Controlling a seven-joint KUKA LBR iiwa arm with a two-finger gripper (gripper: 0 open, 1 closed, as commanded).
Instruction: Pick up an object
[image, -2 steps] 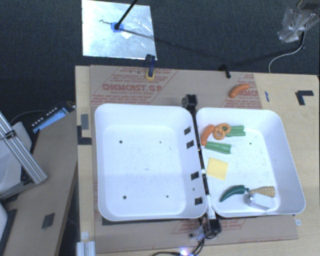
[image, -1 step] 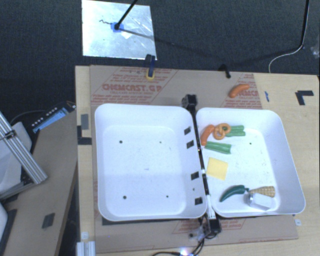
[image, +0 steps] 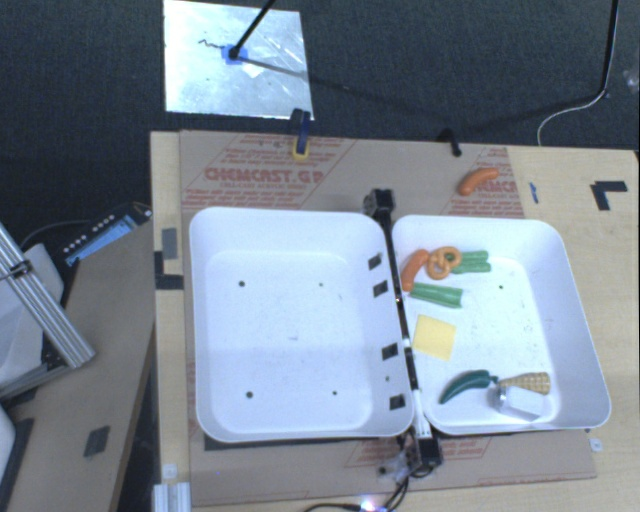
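Though clustered in the right bin (image: 520, 320) — carrot (image: 412, 268), yellow slice (image: 435, 337), corn (image: 527, 383); end effector state unclear.

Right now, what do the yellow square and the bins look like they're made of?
Yellow square: probably soft plastic or foam, matte, flat and evenly coloured like toy cheese. The right bin and left bin: likely moulded plastic, smooth white with rounded rims and a faint sheen.
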